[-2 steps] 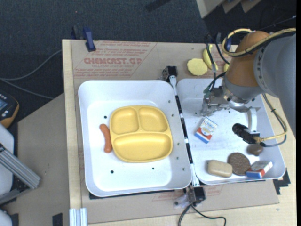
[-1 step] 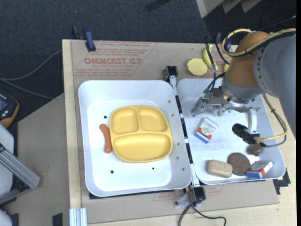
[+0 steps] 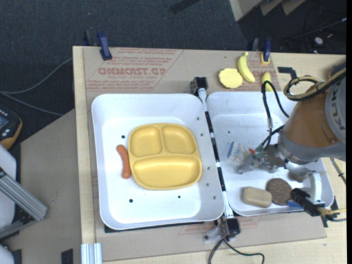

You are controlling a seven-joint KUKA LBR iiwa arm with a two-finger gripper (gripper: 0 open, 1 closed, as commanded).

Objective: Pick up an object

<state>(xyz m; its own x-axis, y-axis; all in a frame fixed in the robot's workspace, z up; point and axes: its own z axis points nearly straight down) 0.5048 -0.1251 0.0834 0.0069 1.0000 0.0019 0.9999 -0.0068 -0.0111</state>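
In the left shallow white plastic bin (image 3: 110, 147) lies a yellow three-compartment plastic tray (image 3: 164, 156), flat on the floor near the middle. Just to its left, touching or nearly touching its rim, lies a small orange toy sausage (image 3: 124, 161), running lengthwise near to far.

Between the two bins runs a dark hinge strip with a black clamp (image 3: 197, 84) at its far end.

The right shallow white plastic bin (image 3: 231, 106) is where I am working. On its floor, left of middle, lies a small white-and-blue crumpled packet (image 3: 235, 150). My gripper (image 3: 248, 164) hangs low just beside and to the right of that packet, its grey metal fingers (image 3: 243, 166) pointing left. I cannot tell whether they are open or closed, and nothing plainly sits between them. Nearer the front wall lies a tan rounded block like a bar of soap (image 3: 257, 196), and just right of it, touching or almost so, a brown round disc (image 3: 279, 189). My grey arm with its orange band (image 3: 308, 128) comes in from the right, over the right side of this bin.

On the brown board beyond the right bin lie a yellow flat round piece (image 3: 230, 78) and, just right of it, a yellow toy banana (image 3: 245, 67). A blue clamp (image 3: 103, 45) grips the board's far left edge.
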